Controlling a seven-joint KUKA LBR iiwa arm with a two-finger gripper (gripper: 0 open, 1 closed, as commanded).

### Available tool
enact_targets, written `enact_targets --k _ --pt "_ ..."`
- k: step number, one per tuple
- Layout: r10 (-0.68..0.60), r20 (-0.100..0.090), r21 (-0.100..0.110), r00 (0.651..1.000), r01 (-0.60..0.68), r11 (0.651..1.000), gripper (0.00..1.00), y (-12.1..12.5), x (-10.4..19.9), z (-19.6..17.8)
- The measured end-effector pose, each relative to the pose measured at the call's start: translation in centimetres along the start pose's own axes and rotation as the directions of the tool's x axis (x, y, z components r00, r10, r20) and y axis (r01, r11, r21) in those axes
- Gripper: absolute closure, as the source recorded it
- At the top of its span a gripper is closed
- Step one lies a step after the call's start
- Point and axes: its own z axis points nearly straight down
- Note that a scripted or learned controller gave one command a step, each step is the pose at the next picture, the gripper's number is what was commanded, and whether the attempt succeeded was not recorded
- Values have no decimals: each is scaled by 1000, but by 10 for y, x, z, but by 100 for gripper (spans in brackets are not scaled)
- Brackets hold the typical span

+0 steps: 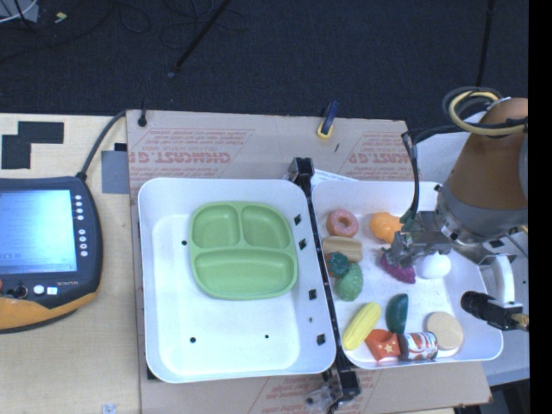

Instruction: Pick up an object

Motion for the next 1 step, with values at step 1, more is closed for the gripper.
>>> enact_targets --k 1 --pt "-3 -1 0 1000 3 1000 100 -2 62 -7"
